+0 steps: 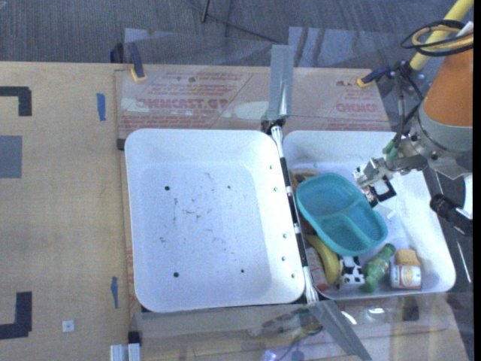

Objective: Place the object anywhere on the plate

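Teal divided plate [342,213] sits tilted in the right bin [443,265], its left edge up against the wall shared with the left bin [203,216]. Banana [328,259] lies just below the plate, partly tucked under its lower rim. Black-and-white cow toy [351,271] is beside the banana, then a green bottle [378,265], then a small yellow-lidded jar [406,270] near the bin's lower right corner; all along the bin's near edge.

Arm comes in from the right, orange band at the frame edge. Jaws [376,179] hover over the plate's upper right rim, above the right bin. Can't tell whether they're open or closed, too small and cluttered at the tip; no item visibly between them. Can't tell if they touch the plate.

Both bins sit on cardboard over the wooden desk [60,201].
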Available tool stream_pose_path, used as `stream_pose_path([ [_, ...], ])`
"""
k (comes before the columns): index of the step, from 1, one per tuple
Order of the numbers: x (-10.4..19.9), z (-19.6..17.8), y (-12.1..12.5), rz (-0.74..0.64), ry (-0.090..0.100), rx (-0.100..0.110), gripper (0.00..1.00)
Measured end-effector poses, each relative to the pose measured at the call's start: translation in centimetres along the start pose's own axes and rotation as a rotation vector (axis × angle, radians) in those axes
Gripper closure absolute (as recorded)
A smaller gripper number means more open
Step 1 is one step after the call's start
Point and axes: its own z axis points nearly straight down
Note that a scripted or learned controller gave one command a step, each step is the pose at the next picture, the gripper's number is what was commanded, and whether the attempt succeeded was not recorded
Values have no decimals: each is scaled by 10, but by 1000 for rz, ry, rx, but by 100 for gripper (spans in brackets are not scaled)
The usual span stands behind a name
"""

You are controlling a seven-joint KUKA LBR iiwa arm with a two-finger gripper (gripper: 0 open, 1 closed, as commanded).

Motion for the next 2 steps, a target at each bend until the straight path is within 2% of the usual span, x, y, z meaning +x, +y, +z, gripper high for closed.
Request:
stream_pose_path([
  [1,63,-1,49,-64,0,-1,100],
  [2,93,20,104,-133,-1,-1,100],
])
